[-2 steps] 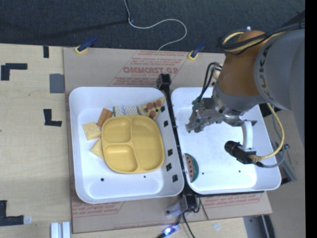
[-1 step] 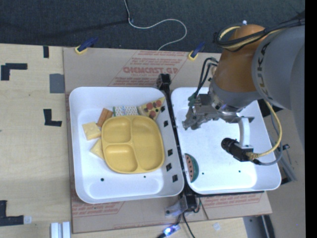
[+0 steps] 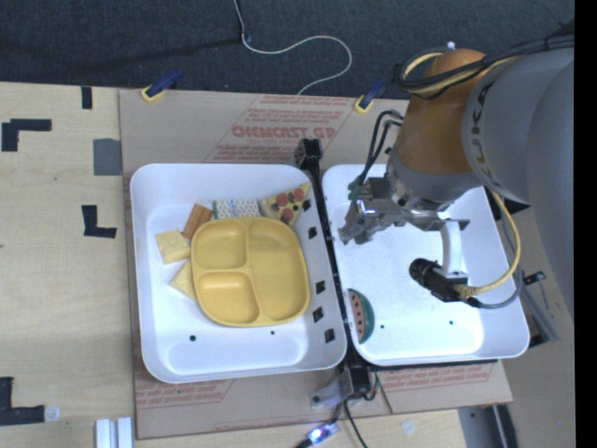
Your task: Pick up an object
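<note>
1. Nearest, a watermelon-slice toy (image 3: 361, 313) lies at the right bin's (image 3: 485, 339) left wall.
2. The gripper (image 3: 359, 224) hangs over this bin, well apart from the toy; I cannot tell its opening or any load.
3. The left bin (image 3: 149, 250) keeps a yellow divided plate (image 3: 250, 271) covering small pieces, so the toy seems easier.

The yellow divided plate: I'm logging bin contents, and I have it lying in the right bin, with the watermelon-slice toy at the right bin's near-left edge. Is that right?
Not quite. The camera view shows the yellow divided plate lying in the left bin, not the right one. The watermelon-slice toy does sit at the right bin's near-left edge.
</note>
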{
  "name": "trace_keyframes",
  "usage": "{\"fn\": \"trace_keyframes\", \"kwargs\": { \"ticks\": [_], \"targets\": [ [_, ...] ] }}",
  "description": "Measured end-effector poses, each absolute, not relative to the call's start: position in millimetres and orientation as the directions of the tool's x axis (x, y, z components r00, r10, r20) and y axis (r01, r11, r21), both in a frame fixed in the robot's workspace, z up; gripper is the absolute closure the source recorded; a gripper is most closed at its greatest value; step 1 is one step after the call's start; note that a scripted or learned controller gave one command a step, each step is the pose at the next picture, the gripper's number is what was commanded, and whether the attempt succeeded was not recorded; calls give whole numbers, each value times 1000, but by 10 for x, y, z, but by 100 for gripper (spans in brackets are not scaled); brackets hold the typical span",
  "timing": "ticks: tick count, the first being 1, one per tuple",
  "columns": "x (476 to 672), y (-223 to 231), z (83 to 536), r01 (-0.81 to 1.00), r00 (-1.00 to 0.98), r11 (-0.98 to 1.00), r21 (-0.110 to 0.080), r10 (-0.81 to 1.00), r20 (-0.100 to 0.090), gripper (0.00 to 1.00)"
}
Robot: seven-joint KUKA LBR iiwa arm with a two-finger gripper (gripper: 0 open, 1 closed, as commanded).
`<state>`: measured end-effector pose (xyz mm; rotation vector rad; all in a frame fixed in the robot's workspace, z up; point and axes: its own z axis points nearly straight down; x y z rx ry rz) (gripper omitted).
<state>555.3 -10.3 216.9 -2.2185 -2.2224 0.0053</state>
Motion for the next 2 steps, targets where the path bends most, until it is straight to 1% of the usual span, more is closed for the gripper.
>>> {"fn": "trace_keyframes", "kwargs": {
  "ticks": [1, 2],
  "targets": [
    [5501, -95, 2164, 1000, 0, 0, -3, 1000, -1, 100],
    [5510, -129, 2344, 1000, -1, 1, 0, 1000, 0, 100]
  ]
}}
